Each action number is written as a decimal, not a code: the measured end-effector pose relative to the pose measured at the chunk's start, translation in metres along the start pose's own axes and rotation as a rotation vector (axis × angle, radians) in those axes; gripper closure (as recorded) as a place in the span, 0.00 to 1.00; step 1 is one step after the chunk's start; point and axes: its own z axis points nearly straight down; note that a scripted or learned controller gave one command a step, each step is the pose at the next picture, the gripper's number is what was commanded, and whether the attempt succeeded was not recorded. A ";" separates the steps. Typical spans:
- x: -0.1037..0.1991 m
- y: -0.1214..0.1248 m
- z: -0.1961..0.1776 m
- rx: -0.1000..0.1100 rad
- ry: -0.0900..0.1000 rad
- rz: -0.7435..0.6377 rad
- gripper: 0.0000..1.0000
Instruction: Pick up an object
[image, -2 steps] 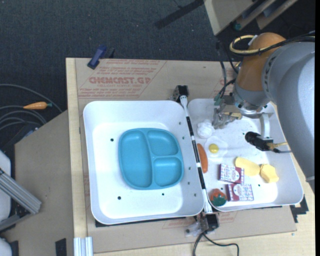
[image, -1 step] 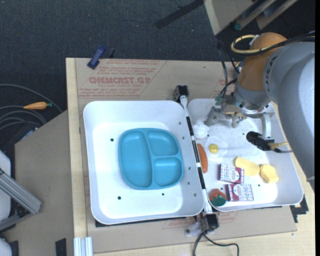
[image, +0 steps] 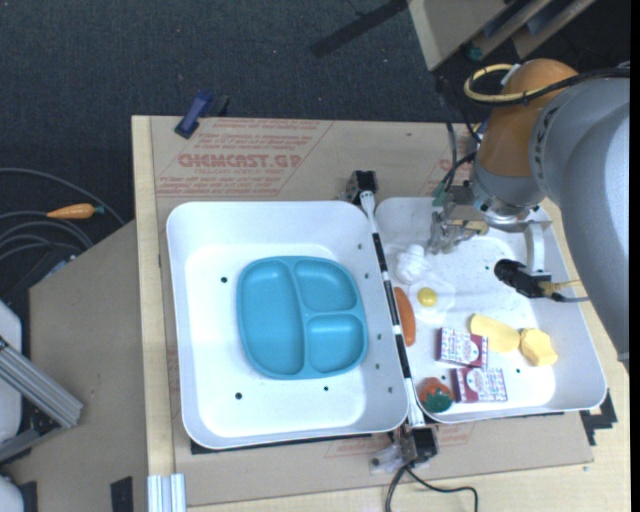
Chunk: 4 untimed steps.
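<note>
Arm: grey with orange band, reaching over the right bin (image: 590, 385) | Gripper (image: 443, 237): low at that bin's far left corner, just above a white crumpled object (image: 411, 265); whether it is released or clenched cannot be told | Right bin: small yellow ball (image: 428, 297), orange stick (image: 404, 314) along left wall, two yellow pieces (image: 515, 338), two red-and-white packets (image: 471, 365) near the front edge | Left bin (image: 200, 400): blue divided plate (image: 301, 316) at centre
</note>
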 end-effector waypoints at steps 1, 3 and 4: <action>0.000 0.000 0.000 0.001 0.000 0.000 0.00; 0.000 0.000 -0.010 -0.001 -0.002 0.000 0.00; 0.010 0.007 0.017 -0.029 0.007 -0.002 0.00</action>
